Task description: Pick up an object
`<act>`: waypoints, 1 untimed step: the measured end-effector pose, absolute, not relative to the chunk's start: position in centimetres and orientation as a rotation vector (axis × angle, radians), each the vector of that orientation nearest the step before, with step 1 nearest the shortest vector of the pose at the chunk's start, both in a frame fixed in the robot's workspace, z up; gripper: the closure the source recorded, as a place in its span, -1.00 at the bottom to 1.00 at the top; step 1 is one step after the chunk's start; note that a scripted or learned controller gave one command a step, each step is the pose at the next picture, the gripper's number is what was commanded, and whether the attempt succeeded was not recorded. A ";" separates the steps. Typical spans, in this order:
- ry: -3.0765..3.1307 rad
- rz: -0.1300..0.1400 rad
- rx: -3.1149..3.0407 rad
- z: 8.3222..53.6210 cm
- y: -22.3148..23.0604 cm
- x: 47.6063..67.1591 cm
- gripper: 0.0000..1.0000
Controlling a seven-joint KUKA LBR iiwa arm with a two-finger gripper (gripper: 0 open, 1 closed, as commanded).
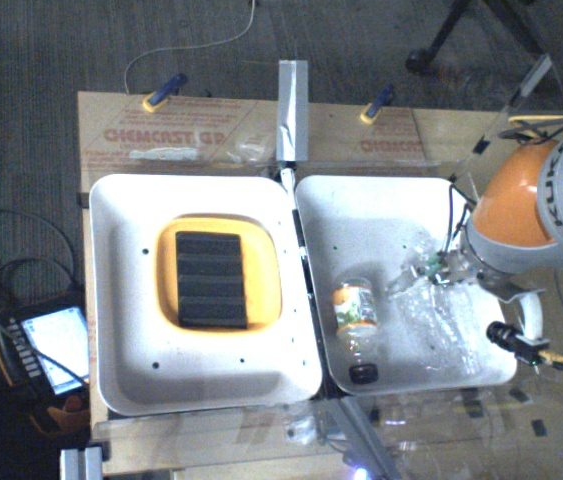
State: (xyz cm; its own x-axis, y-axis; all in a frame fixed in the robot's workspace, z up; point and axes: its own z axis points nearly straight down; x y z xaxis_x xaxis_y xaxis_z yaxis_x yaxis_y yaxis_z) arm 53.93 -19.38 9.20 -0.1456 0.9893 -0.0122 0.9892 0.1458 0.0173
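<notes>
Arm point(521, 218) over right bin's point(401, 193) right edge. Claw hidden beneath wrist; grip state cannot tell. Clear bottle point(355, 323), orange label, black cap, lying at right bin's front-left. Crumpled clear plastic point(436, 313) beside it. Left bin point(121, 268) holds yellow-rimmed black sponge point(216, 273).

Grey carpet floor point(81, 28), office chair base point(466, 3) at top right.

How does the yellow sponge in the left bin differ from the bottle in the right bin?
The yellow sponge is broad, flat and opaque with a dark ribbed top; the bottle is slim, clear, black-capped and lying on its side. The sponge sits mid-bin, the bottle near its bin's left wall. Both rest untouched.
</notes>
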 end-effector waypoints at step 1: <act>2.363 0.011 2.041 10.1 -19.3 54.0 1.00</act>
State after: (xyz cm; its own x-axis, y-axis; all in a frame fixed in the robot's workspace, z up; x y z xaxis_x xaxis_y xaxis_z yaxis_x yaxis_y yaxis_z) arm 53.99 -19.29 10.06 -0.1456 0.9893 -0.0098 0.9892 0.1458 0.0182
